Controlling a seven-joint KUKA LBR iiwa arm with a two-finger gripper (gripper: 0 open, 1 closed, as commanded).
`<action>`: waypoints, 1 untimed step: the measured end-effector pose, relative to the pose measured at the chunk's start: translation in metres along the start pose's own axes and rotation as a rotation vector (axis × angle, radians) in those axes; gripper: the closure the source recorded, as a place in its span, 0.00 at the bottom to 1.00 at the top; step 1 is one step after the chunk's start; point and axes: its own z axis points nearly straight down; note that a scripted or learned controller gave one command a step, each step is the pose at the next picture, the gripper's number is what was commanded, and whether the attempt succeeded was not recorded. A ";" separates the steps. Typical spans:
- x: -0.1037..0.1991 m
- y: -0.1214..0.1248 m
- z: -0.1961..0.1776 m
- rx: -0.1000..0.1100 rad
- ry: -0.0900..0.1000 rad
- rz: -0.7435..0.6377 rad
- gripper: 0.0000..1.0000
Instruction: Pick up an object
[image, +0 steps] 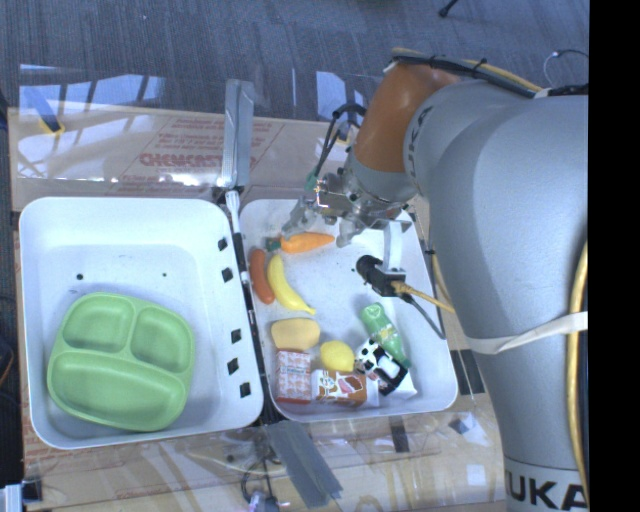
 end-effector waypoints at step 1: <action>0.010 0.006 0.048 -0.013 0.001 -0.054 0.00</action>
